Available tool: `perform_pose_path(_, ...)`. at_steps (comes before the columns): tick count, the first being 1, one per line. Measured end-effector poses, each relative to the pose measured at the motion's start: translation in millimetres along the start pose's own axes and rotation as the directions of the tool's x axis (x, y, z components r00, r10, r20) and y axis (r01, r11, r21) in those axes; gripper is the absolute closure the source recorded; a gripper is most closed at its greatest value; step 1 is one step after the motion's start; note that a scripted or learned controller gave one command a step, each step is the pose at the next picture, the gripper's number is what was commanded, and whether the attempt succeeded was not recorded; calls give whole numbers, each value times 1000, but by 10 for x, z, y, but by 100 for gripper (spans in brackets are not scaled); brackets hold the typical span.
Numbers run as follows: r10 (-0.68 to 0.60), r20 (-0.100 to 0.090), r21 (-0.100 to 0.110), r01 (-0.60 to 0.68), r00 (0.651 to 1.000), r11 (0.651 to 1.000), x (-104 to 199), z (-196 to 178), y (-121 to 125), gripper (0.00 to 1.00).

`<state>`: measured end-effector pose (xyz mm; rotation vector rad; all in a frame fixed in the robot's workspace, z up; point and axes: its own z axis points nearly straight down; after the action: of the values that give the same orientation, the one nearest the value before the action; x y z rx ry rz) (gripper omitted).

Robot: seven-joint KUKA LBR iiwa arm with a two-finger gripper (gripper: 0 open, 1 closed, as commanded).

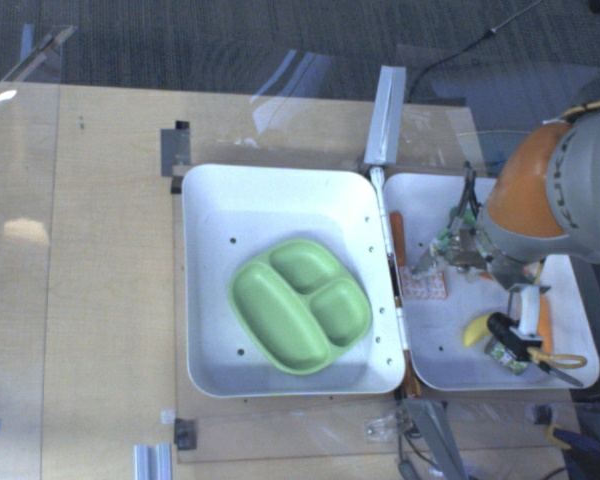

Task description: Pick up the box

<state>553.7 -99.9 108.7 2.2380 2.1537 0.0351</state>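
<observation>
The box point(424, 284) is small and flat with a red and white print. It lies against the left wall of the right bin point(430, 353). My gripper point(452, 251) hangs low in that bin, just up and to the right of the box, at its upper right corner. The grey wrist and orange band point(525, 193) above hide much of the gripper. I see nothing lifted off the bin floor.
A reddish-brown stick point(397, 239) lies along the right bin's left wall, above the box. A yellow piece point(474, 331) and an orange piece point(545, 318) lie near the front right. The left bin point(210, 208) holds a green divided plate point(300, 303).
</observation>
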Motion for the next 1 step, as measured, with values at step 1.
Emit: perform_pose_path(1,-27,-6,20,27,1000,999,35,146,182,0)
